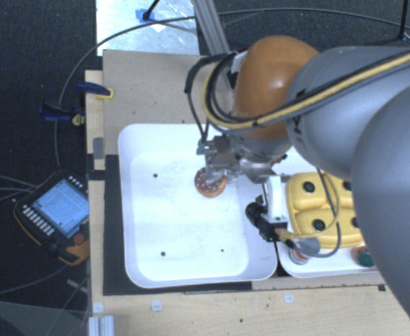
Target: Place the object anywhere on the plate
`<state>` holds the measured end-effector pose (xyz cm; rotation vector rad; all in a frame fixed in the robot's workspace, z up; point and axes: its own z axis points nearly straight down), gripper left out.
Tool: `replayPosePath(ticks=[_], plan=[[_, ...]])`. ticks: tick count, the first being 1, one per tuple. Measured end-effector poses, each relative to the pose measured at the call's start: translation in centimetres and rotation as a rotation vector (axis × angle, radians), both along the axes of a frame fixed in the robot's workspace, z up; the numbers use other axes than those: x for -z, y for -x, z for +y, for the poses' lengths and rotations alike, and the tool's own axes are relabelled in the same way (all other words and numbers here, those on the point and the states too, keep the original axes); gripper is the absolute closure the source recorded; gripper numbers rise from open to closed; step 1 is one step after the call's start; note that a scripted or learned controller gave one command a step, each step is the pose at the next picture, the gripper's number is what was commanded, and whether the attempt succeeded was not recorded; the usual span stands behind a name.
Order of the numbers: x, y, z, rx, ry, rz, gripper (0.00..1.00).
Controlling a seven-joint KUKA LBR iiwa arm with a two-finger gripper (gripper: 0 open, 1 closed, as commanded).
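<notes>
Two white bins (131,187) share the table; the arm's hand (215,168) hovers low over the left one, directly above a small brown round object (209,184). Whether it pinches the object cannot be told.

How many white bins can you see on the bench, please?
2: the left bin lies in full view with the gripper over it; the right bin is mostly covered by the arm, so its contents are partly hidden.
</notes>
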<state>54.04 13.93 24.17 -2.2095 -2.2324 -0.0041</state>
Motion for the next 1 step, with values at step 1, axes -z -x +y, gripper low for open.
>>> replayPosePath(ticks=[1], plan=[[-0.14, 0.91, 5.09, 0.000, -0.001, 0.000, 1.00]])
